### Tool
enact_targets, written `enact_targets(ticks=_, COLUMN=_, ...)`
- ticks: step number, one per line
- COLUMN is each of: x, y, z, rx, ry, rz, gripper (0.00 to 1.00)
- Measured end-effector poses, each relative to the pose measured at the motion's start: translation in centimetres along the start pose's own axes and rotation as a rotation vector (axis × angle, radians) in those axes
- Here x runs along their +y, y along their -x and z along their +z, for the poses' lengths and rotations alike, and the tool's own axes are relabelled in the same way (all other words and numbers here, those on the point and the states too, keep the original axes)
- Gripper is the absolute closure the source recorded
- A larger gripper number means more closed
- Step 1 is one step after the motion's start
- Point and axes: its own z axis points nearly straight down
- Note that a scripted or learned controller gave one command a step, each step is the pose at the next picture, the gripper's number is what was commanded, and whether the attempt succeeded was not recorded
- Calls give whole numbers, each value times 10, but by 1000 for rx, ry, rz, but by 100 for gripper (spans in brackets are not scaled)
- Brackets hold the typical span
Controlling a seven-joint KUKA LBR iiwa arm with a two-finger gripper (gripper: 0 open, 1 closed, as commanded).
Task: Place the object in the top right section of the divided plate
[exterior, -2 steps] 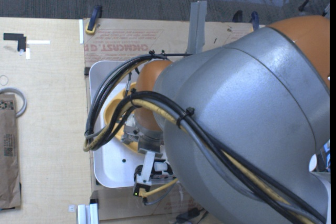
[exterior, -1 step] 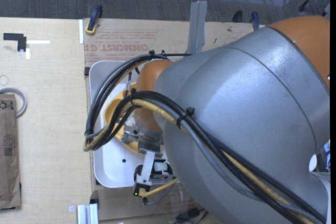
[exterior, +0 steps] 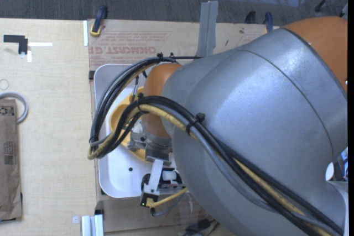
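Behind the white bin [exterior: 113,182], a cardboard sheet [exterior: 138,44] carries red print reading "CHEMCST", upside down. Over the bin, the grey arm [exterior: 260,119] covers most of a yellow divided plate [exterior: 117,119]. Gripper state: cannot tell. Object location: cannot tell.

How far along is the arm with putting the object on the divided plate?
Nothing looks finished. The grey arm is stretched over the shallow white bin, covering most of the yellow divided plate. Its bulk hides the object and tool, so placement in the top right section remains unconfirmed.
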Motion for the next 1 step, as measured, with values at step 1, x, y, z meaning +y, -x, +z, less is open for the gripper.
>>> enact_targets(ticks=1, x=0, y=0, z=0, rx=0, ry=0, rz=0, gripper=0)
